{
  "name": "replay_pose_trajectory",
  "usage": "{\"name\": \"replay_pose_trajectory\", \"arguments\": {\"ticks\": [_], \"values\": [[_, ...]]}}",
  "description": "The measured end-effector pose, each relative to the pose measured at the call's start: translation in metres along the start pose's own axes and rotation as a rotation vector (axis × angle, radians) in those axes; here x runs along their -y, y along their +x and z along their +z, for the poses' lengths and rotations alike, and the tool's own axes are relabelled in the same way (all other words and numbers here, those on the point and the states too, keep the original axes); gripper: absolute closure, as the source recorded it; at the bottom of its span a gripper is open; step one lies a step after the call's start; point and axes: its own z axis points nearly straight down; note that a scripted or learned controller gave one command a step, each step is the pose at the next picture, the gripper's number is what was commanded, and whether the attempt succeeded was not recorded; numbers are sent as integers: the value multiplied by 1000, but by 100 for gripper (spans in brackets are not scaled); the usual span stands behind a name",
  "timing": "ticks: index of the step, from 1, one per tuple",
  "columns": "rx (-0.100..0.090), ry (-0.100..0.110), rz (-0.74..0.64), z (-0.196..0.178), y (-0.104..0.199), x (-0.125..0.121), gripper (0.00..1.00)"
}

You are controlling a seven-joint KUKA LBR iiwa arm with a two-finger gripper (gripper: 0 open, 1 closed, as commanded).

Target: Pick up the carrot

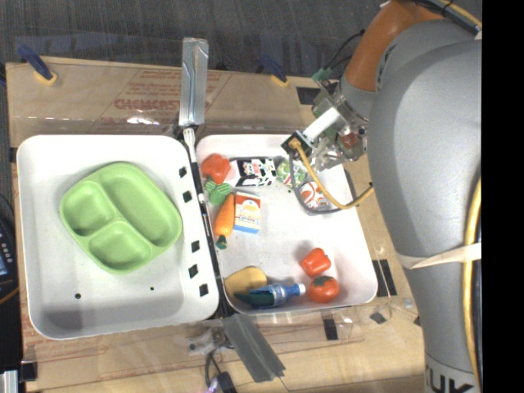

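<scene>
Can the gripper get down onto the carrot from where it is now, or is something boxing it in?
Probably yes, but it's tight. The carrot lies uncovered by the right bin's left wall, with a small carton right beside it. The gripper hovers over the bin's far right part, nothing between them.

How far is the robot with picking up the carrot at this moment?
Nothing looks done yet. The carrot lies in the right bin by its left wall, beside a small orange carton. The tool is over the bin's upper right part, apart from the carrot. Left: move to it, grasp and lift.
</scene>
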Motion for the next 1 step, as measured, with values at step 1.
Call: {"name": "replay_pose_trajectory", "arguments": {"ticks": [1], "values": [[4,3,-11,-9,2,3,100]]}}
